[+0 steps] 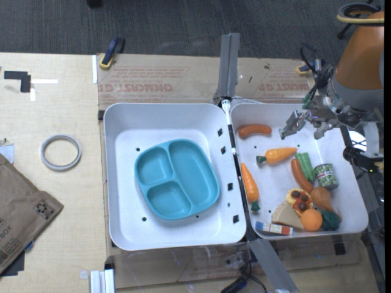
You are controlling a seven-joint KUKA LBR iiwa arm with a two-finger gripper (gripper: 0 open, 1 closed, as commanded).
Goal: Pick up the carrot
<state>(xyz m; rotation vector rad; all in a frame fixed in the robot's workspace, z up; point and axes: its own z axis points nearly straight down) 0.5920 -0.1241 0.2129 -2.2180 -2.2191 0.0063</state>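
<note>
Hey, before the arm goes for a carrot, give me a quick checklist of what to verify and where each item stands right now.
1. Target in view: ok. One carrot lies mid right bin; a second carrot lies along the bin's left wall.
2. Target chosen: cannot tell, since there are two carrots.
3. Top of middle carrot uncovered: ok.
4. Room around it: not ok. The green pepper sits close at its right end.
5. Gripper above the carrot: not ok; it hangs toward the bin's far side, near the sausage.
6. Gripper holding nothing: ok; nothing shows between its fingers.
</note>
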